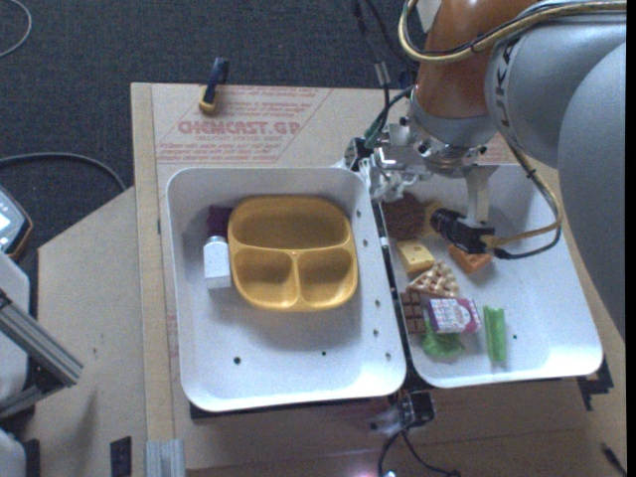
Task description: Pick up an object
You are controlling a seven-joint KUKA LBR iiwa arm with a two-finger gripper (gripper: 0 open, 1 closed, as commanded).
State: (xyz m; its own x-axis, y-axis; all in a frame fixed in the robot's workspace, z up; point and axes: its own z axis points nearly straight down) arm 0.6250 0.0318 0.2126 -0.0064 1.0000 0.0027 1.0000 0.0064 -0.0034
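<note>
On the tabletop (298, 127): two shallow white bins lay side by side, the left bin (288, 351) and the right bin (542, 306), their inner walls touching.
Arm (556, 78): grey, with an orange band (467, 18) above the wrist; it reached in from the right, over the far end of the right bin.
Gripper (383, 172): stood at the far end of the wall between the two bins, just beyond the brown piece; whether it was spread or pressed together could not be told, and nothing was seen held in it.
Left bin, contents: a yellow divided tray (293, 251) at the middle; a white bottle (217, 263) touching its left edge; a purple thing (219, 217) just behind the bottle, mostly hidden.
Right bin, contents, far to near: a brown piece (402, 217) by the dividing wall; a yellow block (416, 256) just in front of it; an orange piece (472, 258) to the right of the block; a waffle-like piece (435, 281); a brown gridded bar (412, 311) against the wall; a pink and purple packet (452, 316) lying on a green leafy thing (437, 346); a green stick (494, 331) just right of the packet.
Task objects: all loose in the bins, the cluster in the right bin's left half nearest the gripper.
Outside the bins: a yellow and black tool (212, 87) lay at the tabletop's far edge.
</note>
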